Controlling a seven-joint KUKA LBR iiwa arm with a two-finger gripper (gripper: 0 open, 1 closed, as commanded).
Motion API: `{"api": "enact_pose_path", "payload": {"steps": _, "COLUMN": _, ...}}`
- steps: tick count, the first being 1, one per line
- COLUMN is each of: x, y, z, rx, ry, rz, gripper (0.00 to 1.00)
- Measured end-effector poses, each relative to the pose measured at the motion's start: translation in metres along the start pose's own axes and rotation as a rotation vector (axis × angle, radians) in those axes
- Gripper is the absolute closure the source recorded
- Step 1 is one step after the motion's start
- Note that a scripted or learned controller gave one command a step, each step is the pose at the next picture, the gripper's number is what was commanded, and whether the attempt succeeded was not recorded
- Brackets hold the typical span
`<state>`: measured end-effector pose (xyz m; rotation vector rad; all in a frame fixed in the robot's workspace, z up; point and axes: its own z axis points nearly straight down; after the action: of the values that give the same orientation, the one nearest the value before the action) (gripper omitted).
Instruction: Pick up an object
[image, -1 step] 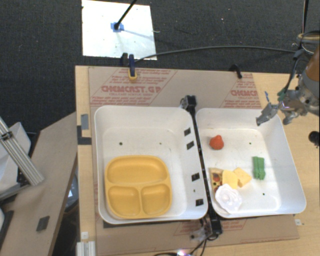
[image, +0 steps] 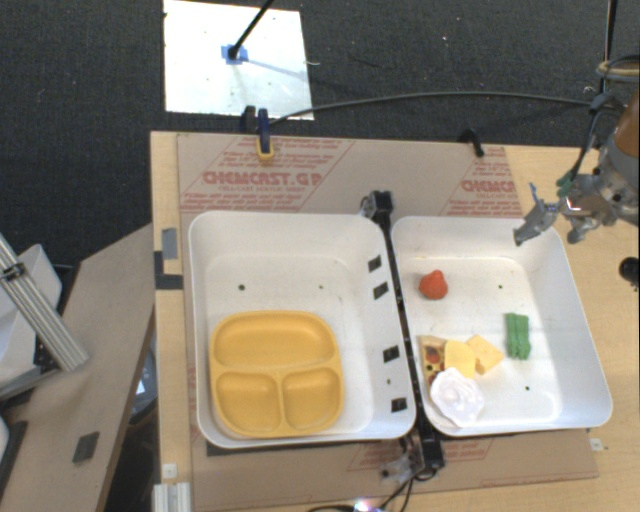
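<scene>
The right bin (image: 560, 270) holds several small things: a red-orange round object (image: 433, 285), a green block (image: 517, 335), yellow wedge pieces (image: 473, 355), a white crumpled object (image: 457, 396) and a small brown item (image: 432, 356). My gripper (image: 553, 232) hovers over the right bin's far right corner, well above and to the right of the red object. Its two fingers stand open with nothing between them.
The left bin (image: 290, 250) holds a yellow divided tray (image: 277, 373) at its near side. A black divider strip (image: 392, 300) runs between the bins. A blue clamp (image: 263, 130) and a black cable (image: 420, 100) lie at the back of the bench.
</scene>
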<state>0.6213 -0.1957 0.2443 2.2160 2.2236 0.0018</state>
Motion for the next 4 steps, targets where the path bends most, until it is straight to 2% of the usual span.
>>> {"api": "enact_pose_path", "payload": {"steps": 1, "x": 0.007, "y": -0.004, "z": 0.045, "rx": 0.003, "ry": 0.001, "rz": 0.001, "gripper": 0.0}}
{"api": "enact_pose_path", "payload": {"steps": 3, "x": 0.011, "y": -0.003, "z": 0.159, "rx": 0.003, "ry": 0.001, "rz": 0.001, "gripper": 0.0}}
{"api": "enact_pose_path", "payload": {"steps": 4, "x": 0.01, "y": -0.001, "z": 0.145, "rx": -0.003, "ry": -0.001, "rz": 0.001, "gripper": 1.0}}
